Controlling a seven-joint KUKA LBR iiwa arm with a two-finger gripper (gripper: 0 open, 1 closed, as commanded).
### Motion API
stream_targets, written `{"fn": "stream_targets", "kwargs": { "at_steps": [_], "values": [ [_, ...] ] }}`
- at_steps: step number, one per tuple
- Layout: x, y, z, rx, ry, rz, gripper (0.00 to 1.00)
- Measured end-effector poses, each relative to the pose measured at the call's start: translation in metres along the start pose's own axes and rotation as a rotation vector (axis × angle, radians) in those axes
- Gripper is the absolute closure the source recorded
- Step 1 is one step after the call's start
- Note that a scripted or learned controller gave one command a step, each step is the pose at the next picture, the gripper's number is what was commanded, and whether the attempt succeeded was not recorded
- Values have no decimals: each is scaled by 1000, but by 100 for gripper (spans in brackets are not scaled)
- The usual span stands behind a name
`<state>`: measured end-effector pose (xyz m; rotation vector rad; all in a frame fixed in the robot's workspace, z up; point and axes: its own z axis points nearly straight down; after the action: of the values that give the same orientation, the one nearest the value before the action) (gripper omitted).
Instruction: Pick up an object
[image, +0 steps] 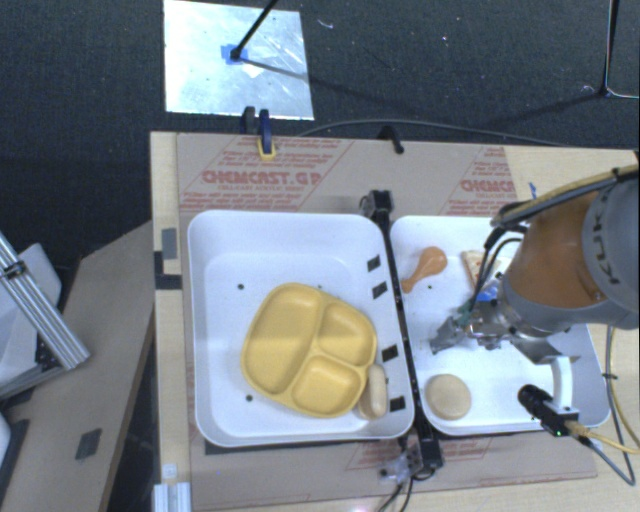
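My gripper (447, 335) hangs low over the right bin (440, 425), and I can't tell how it is set, since my wrist hides most of it. A round bun (448, 396) lies at six o'clock from it, close by; a drumstick (425, 267) at twelve. The risk: I close on bare floor between them, or nudge the bun. A cracker (473, 264) at one o'clock is half hidden by my arm.
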<state>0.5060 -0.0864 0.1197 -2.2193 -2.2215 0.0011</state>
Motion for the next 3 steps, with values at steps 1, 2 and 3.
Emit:
{"fn": "stream_targets", "kwargs": {
  "at_steps": [1,2,3],
  "values": [
    [0,0,37,0,0,0,0],
    [0,2,24,-4,0,-1,100],
    [3,5,-19,-6,-1,-3,100]
  ]
}}
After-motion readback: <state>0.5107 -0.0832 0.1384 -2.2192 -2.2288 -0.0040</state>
